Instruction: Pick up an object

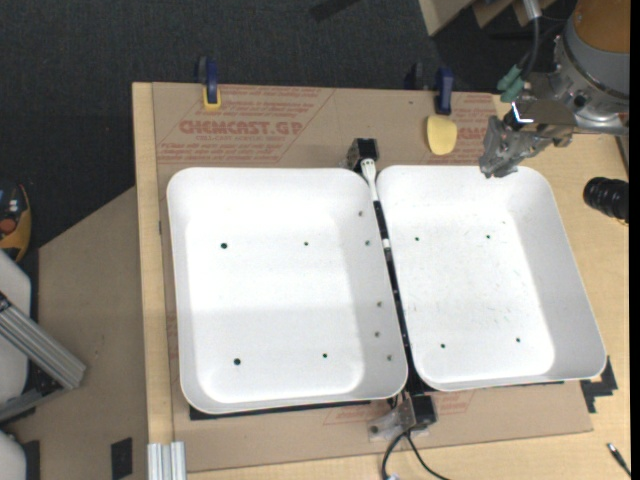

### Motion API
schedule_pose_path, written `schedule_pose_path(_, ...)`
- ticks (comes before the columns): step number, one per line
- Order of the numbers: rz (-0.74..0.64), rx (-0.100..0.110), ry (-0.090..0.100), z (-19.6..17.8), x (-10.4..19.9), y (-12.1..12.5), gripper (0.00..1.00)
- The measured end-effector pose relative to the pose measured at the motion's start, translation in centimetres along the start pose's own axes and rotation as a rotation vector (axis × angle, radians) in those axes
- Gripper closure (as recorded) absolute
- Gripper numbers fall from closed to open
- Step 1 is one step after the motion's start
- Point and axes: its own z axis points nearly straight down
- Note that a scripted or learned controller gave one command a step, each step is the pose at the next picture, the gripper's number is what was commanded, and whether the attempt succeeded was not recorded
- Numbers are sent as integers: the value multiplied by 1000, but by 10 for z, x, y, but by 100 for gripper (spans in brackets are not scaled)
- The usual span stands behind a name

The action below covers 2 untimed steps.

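My gripper [497, 160] hangs over the far edge of the right bin [560, 268], near its back rim. A small pale yellow object [441, 134] lies on the brown board just behind that bin, a little to the left of the gripper and apart from it. I see nothing held by the gripper.
The left bin [200, 268] lies beside the right one, with a black strip [385, 258] between them. Blue clamps [209, 76] [444, 86] stand at the board's back edge. A black knob [605, 194] is at the right, and cables [400, 438] lie at the front.
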Motion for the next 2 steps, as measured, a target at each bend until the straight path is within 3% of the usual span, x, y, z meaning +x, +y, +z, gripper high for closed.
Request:
schedule_pose_path(1,10,2,-4,129,61,62,100)
schedule_pose_path(2,19,-14,-7,110,41,60,100)
